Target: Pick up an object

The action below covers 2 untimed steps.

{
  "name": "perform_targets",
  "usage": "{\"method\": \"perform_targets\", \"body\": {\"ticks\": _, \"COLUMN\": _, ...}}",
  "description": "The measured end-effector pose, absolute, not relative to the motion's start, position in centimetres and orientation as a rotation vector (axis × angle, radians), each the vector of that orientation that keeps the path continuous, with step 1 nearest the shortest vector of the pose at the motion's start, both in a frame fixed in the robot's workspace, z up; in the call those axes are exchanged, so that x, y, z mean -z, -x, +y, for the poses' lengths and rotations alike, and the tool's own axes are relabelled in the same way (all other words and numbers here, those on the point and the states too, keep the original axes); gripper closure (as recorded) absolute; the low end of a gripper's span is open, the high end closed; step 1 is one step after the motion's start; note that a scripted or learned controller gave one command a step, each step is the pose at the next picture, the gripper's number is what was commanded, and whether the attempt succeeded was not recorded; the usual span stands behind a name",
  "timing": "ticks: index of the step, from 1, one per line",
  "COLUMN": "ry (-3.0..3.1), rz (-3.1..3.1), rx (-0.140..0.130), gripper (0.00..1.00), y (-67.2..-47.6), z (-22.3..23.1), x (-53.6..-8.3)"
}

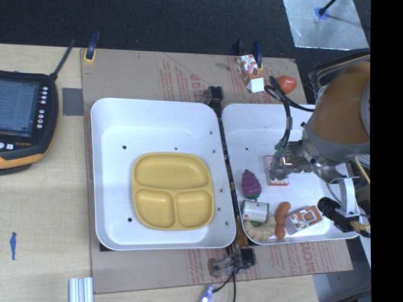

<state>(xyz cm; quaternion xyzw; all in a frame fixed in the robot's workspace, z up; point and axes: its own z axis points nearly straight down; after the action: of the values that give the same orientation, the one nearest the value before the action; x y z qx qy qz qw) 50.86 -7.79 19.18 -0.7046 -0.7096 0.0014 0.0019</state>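
Two white bins side by side on the bench: left bin [107, 168], right bin [252, 121]. Gripper [279, 167] is down inside the right bin, near its middle, over a small flat reddish item [278, 181] lying on the bin floor. Can't tell from this angle how the gripper is set or whether it actually has hold of that item.

Left bin: one yellow plastic tray [172, 189], rounded corners, three compartments (one long on top, two below), smooth matte surface.

Right bin, front half, five loose objects besides the reddish one:
- one purple bunch of grapes [250, 183], bumpy, just left of the gripper
- one small can [254, 211], metallic with green label, on its side
- one pale curved piece [258, 233], banana-like, along the front wall
- one orange-red sausage shape [281, 219], smooth, upright-ish
- one small printed carton [304, 219], orange and white, tilted

Outside the bins: a tablet-style pendant [22, 118], orange-edged, at far left.
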Motion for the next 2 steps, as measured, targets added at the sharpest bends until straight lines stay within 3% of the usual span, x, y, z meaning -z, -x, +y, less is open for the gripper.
{"method": "perform_targets", "body": {"ticks": 1, "ry": 2.213, "rz": -2.225, "rx": -0.005, "gripper": 0.0, "y": -50.8, "z": -7.9, "x": -19.2}}
{"method": "perform_targets", "body": {"ticks": 2, "ry": 2.217, "rz": -2.222, "rx": -0.006, "gripper": 0.0, "y": -56.3, "z": -13.2, "x": -13.1}}
